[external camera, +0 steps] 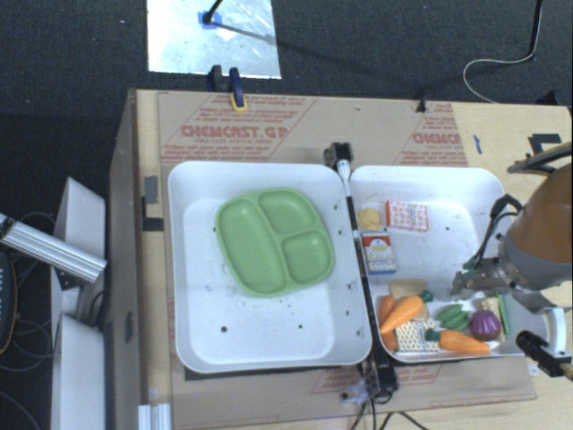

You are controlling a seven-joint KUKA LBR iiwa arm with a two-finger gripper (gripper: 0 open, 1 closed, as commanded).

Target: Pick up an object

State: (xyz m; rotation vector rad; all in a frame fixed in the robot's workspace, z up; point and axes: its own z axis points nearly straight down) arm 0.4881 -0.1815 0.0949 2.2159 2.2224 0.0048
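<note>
A: Fingers?
B: Gripper [479, 285] sits low in the right bin [448, 186], near its right wall. Can't tell if it's open or closed, too blurry, and nothing is visibly held.
A: What's closest?
B: Purple onion [486, 323] just below it, green pepper [453, 315] beside that, one carrot [464, 342] along the bottom edge. Another carrot [401, 313] and a waffle piece [411, 335] further left.
A: Further out?
B: Small box [380, 252] and red-dotted card [407, 215] up-left by the divider. Bare floor lies above the gripper.
A: Left bin [201, 330]?
B: Green divided plate [274, 241], well apart, open floor around it.
</note>
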